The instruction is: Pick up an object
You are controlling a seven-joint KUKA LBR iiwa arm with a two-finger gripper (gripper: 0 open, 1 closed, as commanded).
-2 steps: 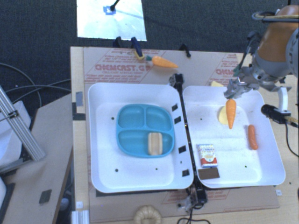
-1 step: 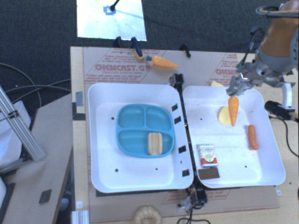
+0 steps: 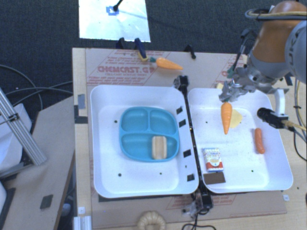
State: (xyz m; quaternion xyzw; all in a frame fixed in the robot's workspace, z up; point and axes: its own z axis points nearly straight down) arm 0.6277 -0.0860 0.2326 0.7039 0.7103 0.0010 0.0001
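Carrot [image 3: 226,118] top tucked under pincer [image 3: 227,97], grip unclear

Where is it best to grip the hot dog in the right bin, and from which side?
Probably at the middle of the hot dog, from straight above, jaws across its narrow width. It lies flat with its long axis running near-to-far, and bare bin floor on both sides leaves room.

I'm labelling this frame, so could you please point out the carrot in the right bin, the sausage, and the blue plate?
carrot [image 3: 226,117]: camera view, middle of its orange body.
sausage [image 3: 259,141]: camera view, middle of its length.
blue plate [image 3: 136,120]: camera view, bare upper-left compartment.
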